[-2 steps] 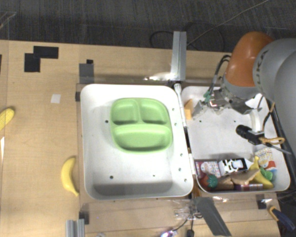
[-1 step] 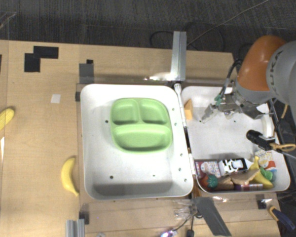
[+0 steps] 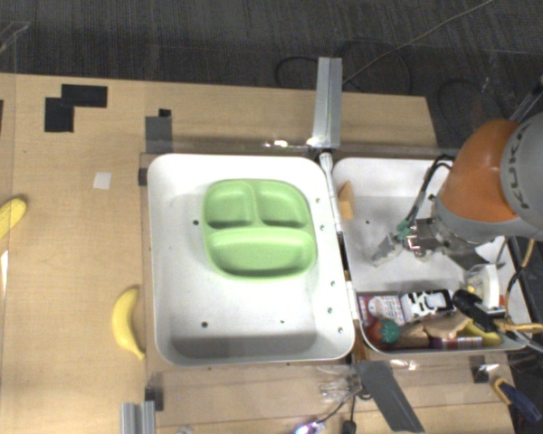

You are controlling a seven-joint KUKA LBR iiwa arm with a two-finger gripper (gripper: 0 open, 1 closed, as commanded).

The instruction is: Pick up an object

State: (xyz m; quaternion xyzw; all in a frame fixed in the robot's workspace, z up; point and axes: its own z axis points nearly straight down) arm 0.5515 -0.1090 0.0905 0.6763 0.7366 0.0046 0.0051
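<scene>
The arm enters from the right, its orange band above the right bin, and the end effector hangs over that bin's bare white floor, near its middle. Its slim grey fingers point left and slightly down toward the divider between the bins; whether they are spread or closed cannot be told at this size, and nothing is seen between them.

The objects to pick lie along the right bin's near edge: a dark red packet, a black-and-white box just right of it, a teal ball below the packet, and a jumble of small items toward the right corner. A tan object leans at the bin's left wall.

The left bin holds a green divided plate. Left of that bin, on the worktop, lie a yellow banana and a corn cob.
</scene>
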